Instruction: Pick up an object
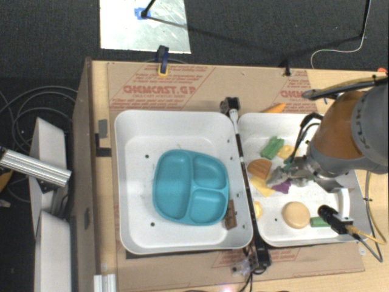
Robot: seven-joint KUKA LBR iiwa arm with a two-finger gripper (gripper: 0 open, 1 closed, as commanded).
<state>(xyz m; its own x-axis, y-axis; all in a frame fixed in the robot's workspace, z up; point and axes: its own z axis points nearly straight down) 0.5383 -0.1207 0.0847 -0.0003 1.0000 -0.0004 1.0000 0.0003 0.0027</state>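
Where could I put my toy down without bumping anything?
Bare white floor rings the blue divided plate in the left bin, widest along its top and left walls. The right bin is crowded: toy food and the claw in the middle.

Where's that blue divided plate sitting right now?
The blue divided plate lies in the left white bin, a little right of its middle, with a small brown object touching its lower right edge.

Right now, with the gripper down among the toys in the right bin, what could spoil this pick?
The gripper sits in a tight cluster: a purple piece, a yellow piece and a brown piece lie close together, so it may catch two or just push them apart. The cluster also lies near the divider between the bins, which could block a finger.
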